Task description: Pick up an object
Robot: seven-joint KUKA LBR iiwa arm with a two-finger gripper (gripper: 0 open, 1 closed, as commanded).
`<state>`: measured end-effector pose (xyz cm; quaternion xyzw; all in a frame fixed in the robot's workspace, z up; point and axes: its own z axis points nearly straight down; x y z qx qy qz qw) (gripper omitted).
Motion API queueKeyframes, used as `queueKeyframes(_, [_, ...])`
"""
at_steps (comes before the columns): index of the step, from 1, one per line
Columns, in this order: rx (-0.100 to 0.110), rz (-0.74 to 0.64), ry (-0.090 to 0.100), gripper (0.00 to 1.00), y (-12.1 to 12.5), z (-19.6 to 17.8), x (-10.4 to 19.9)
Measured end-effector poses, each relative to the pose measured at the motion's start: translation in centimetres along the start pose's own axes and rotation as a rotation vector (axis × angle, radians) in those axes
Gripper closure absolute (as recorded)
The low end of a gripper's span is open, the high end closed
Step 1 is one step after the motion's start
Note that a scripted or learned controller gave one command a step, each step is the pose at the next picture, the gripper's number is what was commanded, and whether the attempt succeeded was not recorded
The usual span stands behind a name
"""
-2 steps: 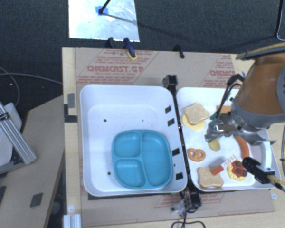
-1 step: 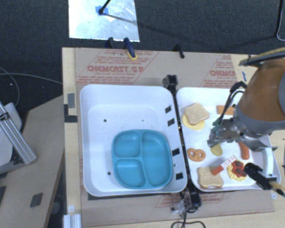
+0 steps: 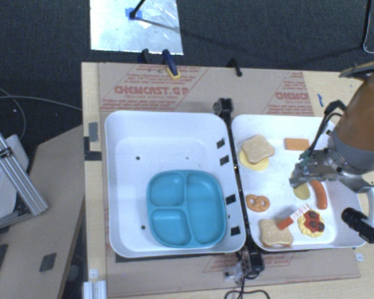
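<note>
My gripper [image 3: 303, 178] hangs low over the right bin [image 3: 280, 124], right above a pale yellow piece [image 3: 302, 192] and the upper end of an orange-red sausage [image 3: 320, 195]. Around it lie a toast sandwich [image 3: 257, 149], an orange cheese square [image 3: 296, 144], a pretzel [image 3: 257, 202], a small pizza [image 3: 312, 223], a slice of toast [image 3: 275, 233] and a red strip [image 3: 285, 218]. I cannot make out anything held by the gripper.
The left bin [image 3: 168, 129] holds a blue divided plate [image 3: 187, 207]. A black divider with clips [image 3: 230, 167] runs between the bins. The grey arm with its orange band [image 3: 364, 114] covers the right bin's far right side.
</note>
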<state>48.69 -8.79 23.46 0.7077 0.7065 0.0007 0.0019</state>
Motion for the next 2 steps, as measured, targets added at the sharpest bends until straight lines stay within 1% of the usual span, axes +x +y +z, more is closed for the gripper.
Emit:
queueKeyframes(1, [0.004,0.005,-0.001,1.0,-0.1,4.6,-8.7])
queueKeyframes(2, [0.003,-0.015,0.005,1.0,3.4,7.6,0.9])
